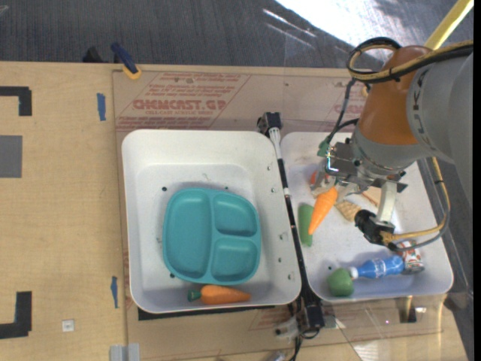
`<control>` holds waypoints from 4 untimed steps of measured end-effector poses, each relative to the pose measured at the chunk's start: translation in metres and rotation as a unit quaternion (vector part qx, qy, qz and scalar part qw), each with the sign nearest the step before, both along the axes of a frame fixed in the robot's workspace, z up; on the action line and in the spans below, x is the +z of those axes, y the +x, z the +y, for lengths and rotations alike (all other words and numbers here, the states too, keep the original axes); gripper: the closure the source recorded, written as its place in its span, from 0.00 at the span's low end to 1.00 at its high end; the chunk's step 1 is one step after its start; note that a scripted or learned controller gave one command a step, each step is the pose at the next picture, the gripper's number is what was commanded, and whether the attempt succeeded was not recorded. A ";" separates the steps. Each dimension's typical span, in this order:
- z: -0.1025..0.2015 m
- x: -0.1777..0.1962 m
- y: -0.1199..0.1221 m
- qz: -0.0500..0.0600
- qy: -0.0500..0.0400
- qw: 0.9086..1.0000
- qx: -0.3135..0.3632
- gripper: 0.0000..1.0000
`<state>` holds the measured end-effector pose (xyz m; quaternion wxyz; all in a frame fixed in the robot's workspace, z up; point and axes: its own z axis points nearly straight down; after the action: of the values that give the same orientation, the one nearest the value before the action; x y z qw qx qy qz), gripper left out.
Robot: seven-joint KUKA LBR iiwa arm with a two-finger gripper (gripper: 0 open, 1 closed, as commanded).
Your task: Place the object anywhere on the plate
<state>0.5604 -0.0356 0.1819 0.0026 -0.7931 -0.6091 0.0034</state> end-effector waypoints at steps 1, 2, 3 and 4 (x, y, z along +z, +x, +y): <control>0.069 0.031 -0.005 -0.004 0.000 0.996 -0.092 1.00; 0.148 0.037 -0.020 -0.003 -0.001 0.988 -0.156 1.00; 0.146 0.037 -0.019 -0.003 -0.002 0.988 -0.157 0.00; 0.148 0.044 -0.018 -0.001 -0.003 0.988 -0.153 1.00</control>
<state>0.5423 0.1120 0.2260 0.0000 -0.8772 -0.4802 0.0039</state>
